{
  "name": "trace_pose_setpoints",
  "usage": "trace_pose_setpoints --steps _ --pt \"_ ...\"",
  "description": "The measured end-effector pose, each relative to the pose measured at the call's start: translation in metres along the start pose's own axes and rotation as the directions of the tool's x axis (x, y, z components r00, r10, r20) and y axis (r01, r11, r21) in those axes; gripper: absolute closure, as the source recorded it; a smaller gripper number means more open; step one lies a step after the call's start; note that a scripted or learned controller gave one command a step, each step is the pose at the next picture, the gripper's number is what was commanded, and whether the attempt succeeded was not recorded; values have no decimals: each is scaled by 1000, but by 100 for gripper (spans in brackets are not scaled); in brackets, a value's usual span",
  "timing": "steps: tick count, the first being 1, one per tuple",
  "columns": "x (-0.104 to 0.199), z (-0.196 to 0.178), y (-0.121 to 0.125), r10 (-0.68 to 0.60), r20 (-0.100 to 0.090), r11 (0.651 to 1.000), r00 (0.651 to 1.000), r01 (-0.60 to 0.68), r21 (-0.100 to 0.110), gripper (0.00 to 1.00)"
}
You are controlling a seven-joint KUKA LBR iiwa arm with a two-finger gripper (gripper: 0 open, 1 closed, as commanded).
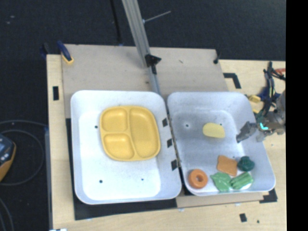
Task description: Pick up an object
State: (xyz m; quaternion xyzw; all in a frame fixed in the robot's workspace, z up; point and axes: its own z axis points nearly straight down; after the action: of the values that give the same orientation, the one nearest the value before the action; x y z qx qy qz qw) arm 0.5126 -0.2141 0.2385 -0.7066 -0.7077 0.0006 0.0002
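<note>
My gripper (253,133) hangs over the right edge of the right bin (192,105), open, with nothing between its fingers. To its left a yellow lemon-shaped object (213,130) lies near the middle of the bin. Toward the bin's front lie an orange block (227,165), a dark green lump (246,164), a light green vegetable piece (221,182), another green piece (241,180) and an orange ring (198,178). The gripper is apart from all of them; the dark green lump and the orange block are nearest.
The left bin (86,177) holds a yellow divided plate (130,132). A slanted metal pole (137,28) rises behind the bins, its clamp near their shared back corner. Cables and the arm's wrist (275,112) crowd the right side of the bench.
</note>
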Motion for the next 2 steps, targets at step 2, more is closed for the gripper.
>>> trace_pose_setpoints --steps 2 --pt "2 62 -2 1 -1 1000 1000 -1 3 0"
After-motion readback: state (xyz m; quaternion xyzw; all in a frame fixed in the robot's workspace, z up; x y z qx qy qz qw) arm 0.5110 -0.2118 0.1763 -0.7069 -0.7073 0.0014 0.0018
